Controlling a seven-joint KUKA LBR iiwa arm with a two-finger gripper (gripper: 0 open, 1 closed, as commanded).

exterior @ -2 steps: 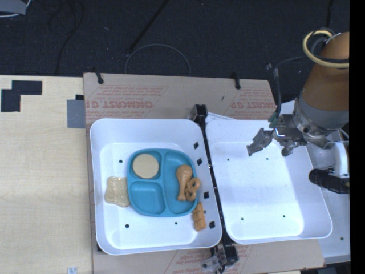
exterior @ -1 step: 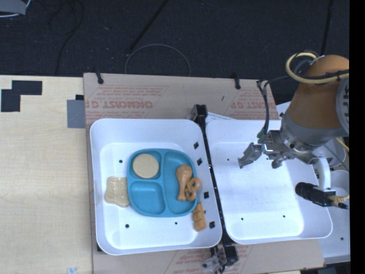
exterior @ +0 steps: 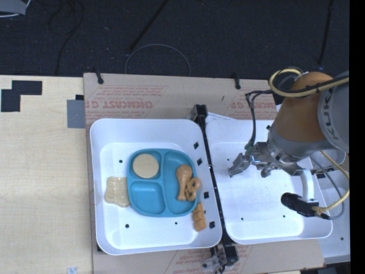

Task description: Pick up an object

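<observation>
Bins stand side by side on the pale bench (exterior: 40,170), over a sheet of printed cardboard (exterior: 142,99). The left bin (exterior: 108,233) holds a blue divided tray (exterior: 149,201) near its middle. A round tan disc (exterior: 145,165) lies flat in the tray's upper-left compartment, and a brown pretzel (exterior: 187,182) lies in the long compartment on the tray's right. A pale slab (exterior: 117,191) rests on the bin floor, touching the tray's left edge. A small brown chunk (exterior: 198,217) sits just off the tray's lower-right corner, close to the wall between the bins.

The grey arm (exterior: 299,116), with its orange band, reaches in from the right above the right bin (exterior: 268,221). Its claw (exterior: 251,169) hangs over the left part of that bin's white floor, fingers spread with nothing between them. Every loose object lies in the left bin, across the dividing wall from the claw and well apart from it.
</observation>
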